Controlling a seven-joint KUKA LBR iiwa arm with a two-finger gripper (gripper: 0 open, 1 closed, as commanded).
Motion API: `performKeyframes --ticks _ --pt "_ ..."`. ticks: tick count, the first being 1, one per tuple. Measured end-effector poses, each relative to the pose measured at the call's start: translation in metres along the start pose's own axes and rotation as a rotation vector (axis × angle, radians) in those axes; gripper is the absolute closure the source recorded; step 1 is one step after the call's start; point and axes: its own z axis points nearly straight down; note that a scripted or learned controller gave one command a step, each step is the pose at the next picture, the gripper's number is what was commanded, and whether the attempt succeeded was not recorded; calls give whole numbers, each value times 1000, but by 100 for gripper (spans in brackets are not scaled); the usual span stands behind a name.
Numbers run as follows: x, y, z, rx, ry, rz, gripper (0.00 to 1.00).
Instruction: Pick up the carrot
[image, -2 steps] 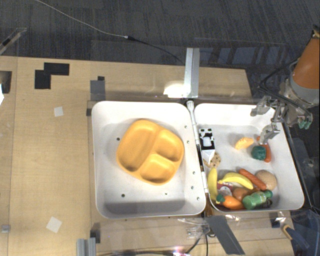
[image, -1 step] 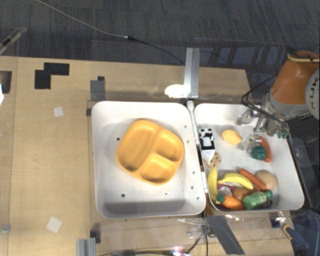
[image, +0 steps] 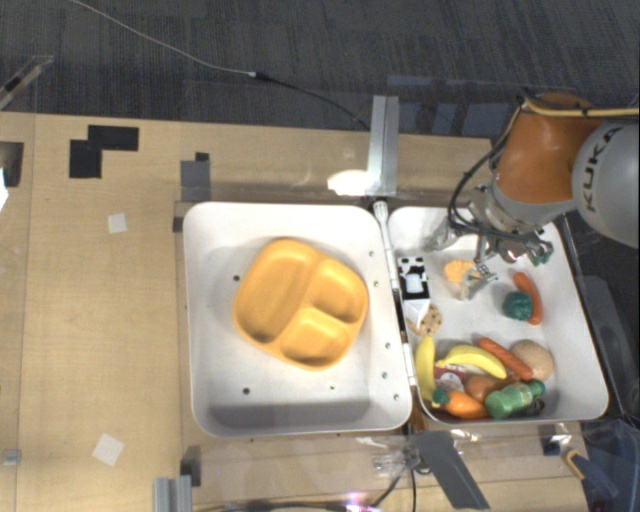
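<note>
1. I see two white bins side by side on the worktop (image: 90, 330): the left bin (image: 215, 400) and the right bin (image: 585, 345).
2. The left bin holds one thing, a yellow sectioned plate (image: 300, 300) with three compartments, lying near its middle.
3. The arm (image: 560, 160) reaches in from the right, and its end effector (image: 487, 262) hangs over the upper part of the right bin.
4. I cannot tell from here how far the end effector is open, nor whether it has hold of anything; a small pale-orange piece (image: 457, 271) lies just beside it on the bin floor.
5. I count two carrots. One carrot with a green top (image: 524, 298) lies just right of the end effector, apart from the pile; I see no contact between them.
6. The second carrot (image: 505, 359) lies in the pile at the near end of the right bin, resting across a banana.
7. I count two bananas: one banana (image: 425, 366) along the bin's left wall, one curved banana (image: 473, 359) in the pile.
8. The pile also has one tan potato-like piece (image: 533, 357), one green vegetable (image: 512, 399) and one small orange piece (image: 463, 404).
9. One black-and-white tag (image: 412, 277) sits by the divider between the bins.
</note>
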Motion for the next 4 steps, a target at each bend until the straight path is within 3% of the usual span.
performKeyframes --ticks 1,2,3,4 --pt "0 0 -1 2 0 -153 0" --pt "2 13 0 0 2 -209 0" --pt "-1 12 -15 7 -8 -209 100" --pt "55 50 -2 1 -3 108 100"
